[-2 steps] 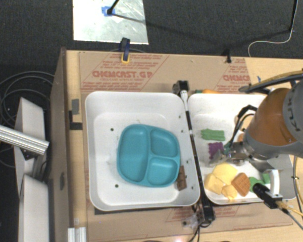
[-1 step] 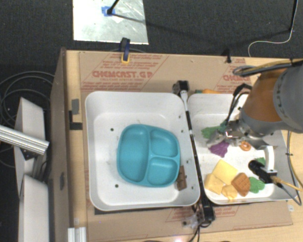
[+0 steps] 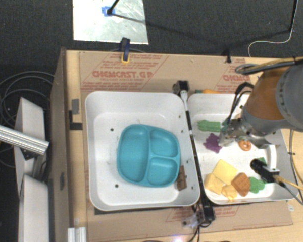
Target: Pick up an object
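Purple toy (image 3: 211, 143) lies beside the hand (image 3: 228, 133), whose grip the arm (image 3: 272, 102) hides, so I cannot tell.

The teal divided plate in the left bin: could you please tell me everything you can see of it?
The teal divided plate looks like smooth plastic, rounded in outline, with raised ridges splitting it into three compartments: one large on its left, two smaller on its right. It lies flat and face up near the middle of the left bin. A small brown piece sits beside its lower right edge; whether they touch is unclear.
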Controlling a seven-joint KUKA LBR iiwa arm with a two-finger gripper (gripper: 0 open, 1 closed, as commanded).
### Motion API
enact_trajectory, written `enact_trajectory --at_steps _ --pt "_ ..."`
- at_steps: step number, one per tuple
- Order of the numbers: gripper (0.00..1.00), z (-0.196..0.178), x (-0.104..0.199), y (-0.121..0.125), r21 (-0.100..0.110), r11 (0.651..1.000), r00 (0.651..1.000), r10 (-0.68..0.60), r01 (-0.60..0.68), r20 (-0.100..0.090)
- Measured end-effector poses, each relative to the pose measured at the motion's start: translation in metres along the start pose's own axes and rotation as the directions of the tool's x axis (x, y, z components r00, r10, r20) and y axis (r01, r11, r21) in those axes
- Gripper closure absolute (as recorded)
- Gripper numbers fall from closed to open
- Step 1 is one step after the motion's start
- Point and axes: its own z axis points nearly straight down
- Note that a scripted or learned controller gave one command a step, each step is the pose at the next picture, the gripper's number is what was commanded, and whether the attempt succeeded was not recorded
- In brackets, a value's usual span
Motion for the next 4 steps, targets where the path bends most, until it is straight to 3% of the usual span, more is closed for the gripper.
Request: enact_trajectory --at_steps 1,2,3,4 --pt "0.0 0.0 0.0 0.0 0.001 1.0 1.0 0.0 0.0 0.0" --pt "0.0 0.011 -0.001 -0.002 0.003 1.0 1.0 0.003 -0.003 0.0" --pt "0.0 0.011 0.005 0.06 -0.003 1.0 1.0 -0.002 0.002 0.002" --pt "0.0 -0.002 0.024 0.038 0.005 1.0 1.0 -0.001 0.001 0.0"
